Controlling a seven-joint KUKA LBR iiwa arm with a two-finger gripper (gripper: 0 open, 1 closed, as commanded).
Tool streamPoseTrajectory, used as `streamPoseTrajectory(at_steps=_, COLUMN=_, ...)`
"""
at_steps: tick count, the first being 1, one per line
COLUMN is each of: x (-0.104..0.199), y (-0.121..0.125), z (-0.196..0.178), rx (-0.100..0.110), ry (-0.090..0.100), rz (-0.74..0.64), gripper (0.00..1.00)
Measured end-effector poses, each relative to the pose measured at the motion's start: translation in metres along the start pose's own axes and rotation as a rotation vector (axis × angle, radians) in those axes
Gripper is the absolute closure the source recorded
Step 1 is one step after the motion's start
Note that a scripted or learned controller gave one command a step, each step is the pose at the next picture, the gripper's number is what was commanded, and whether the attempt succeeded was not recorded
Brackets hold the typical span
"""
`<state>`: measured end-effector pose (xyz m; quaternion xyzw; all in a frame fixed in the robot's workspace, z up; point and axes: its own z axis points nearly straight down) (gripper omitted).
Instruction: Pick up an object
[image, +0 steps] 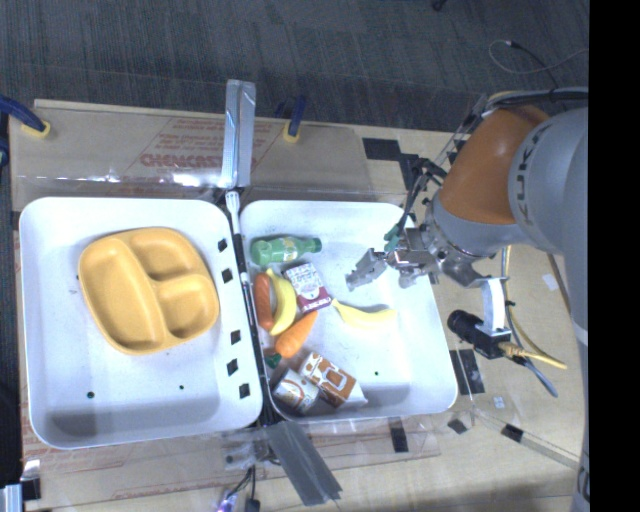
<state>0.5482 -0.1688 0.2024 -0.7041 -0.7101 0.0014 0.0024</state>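
The right bin (420, 385) holds several items. A green bottle (285, 247) lies at its far left, with a red and white packet (307, 284) below it. A banana (284, 303), a red-orange piece (263, 296) and a carrot (294, 336) crowd the left wall. A brown carton (330, 381) lies near the front. A yellow wedge (365, 312) lies alone in the middle. My gripper (386, 272) hangs over the right half of this bin, just above and right of the yellow wedge, fingers spread apart with nothing between them.
The left bin (60, 400) holds a yellow divided tray (148, 288). A metal divider post (238, 130) stands at the back between the bins. The arm's orange band (490, 170) hangs over the right bin's far right corner.
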Motion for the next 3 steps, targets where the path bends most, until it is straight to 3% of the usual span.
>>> streamPoseTrajectory(at_steps=1, x=-0.022, y=-0.023, z=0.112, rx=-0.001, ry=0.000, rz=-0.102, gripper=0.00)
streamPoseTrajectory(at_steps=2, x=-0.022, y=-0.022, z=0.102, rx=0.000, ry=-0.001, rz=-0.108, gripper=1.00)
streamPoseTrajectory(at_steps=3, x=0.017, y=0.026, z=-0.021, rx=-0.004, ry=-0.002, rz=-0.168, gripper=1.00)
